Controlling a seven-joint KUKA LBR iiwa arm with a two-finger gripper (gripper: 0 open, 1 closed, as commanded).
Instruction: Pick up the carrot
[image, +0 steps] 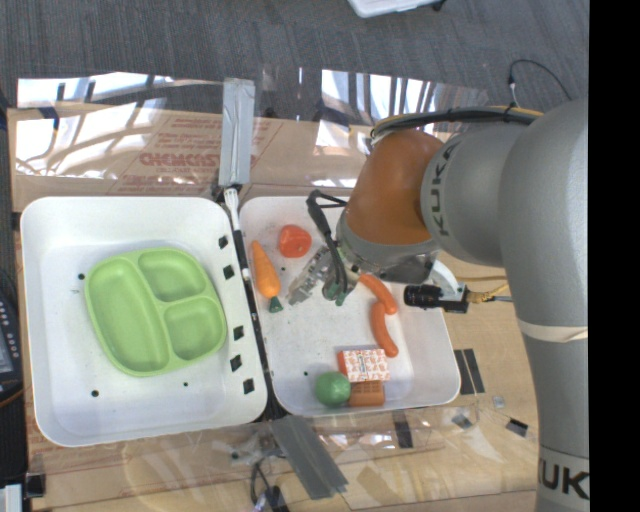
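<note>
At the left of the frame the left bin (40, 300) holds a light green divided plate (153, 311) with three compartments, lying flat near the bin's middle. The right bin (300, 385) touches it along a shared edge at the frame's centre. Just right of that edge lies the carrot (265, 272), orange with a green stem end pointing toward the lower frame, resting on the bin floor and not gripped. A red tomato (295, 240) sits near it, toward the upper frame. The pincer (318, 278) hangs between the carrot and a pair of orange sausages (381, 313); whether it is apart or together cannot be told. Lower in the bin are a green ball (333, 388) and a patterned box (363, 364), touching. The grey arm (530, 190) fills the right.
</note>
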